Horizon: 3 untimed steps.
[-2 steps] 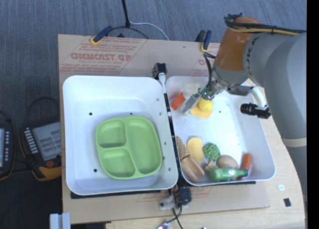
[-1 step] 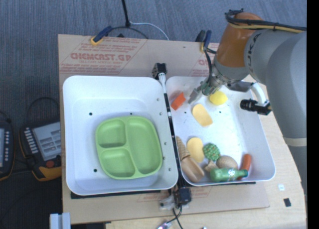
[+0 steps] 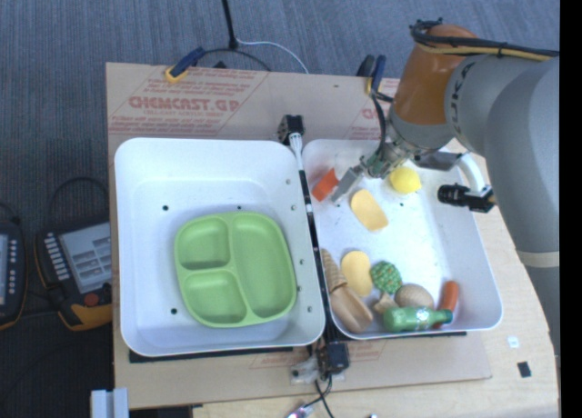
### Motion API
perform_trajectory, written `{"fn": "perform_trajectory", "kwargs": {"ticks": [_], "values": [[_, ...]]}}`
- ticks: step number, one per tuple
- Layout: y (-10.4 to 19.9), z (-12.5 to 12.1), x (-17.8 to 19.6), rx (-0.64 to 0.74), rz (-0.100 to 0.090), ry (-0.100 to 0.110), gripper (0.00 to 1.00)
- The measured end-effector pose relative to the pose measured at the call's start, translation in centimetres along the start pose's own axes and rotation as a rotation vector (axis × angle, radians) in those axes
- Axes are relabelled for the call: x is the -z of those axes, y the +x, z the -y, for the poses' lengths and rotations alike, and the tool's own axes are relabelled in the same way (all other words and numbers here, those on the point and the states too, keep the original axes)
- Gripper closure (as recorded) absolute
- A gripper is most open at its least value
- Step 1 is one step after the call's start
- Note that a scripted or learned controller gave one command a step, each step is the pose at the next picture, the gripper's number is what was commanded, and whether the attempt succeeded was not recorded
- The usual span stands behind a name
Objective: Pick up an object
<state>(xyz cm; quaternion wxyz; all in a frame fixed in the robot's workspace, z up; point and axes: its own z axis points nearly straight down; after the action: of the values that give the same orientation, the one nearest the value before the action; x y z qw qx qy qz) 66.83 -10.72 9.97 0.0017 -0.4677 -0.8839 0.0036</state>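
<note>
From above: gripper (image 3: 350, 182) sits low in the right bin (image 3: 473, 253), fingers spread w/ nothing between them, just beside the orange block (image 3: 324, 184) near the bin's back-left corner. Green plate (image 3: 236, 267) lies in the left bin (image 3: 145, 180).

Two white bins (image 3: 136, 189), one green plate (image 3: 236, 268), about ten toy foods (image 3: 368, 210).
</note>
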Motion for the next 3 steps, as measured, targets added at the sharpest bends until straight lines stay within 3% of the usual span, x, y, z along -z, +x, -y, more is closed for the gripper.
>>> {"fn": "perform_trajectory", "kwargs": {"ticks": [1,2,3], "values": [[4.9,8.1,-1.0,-0.209,0.011,-0.021,0.00],[10.0,14.6,-0.9,-0.022,0.022,-0.025,0.00],[10.0,14.5,0.2,-0.024,0.021,-0.027,1.00]]}}
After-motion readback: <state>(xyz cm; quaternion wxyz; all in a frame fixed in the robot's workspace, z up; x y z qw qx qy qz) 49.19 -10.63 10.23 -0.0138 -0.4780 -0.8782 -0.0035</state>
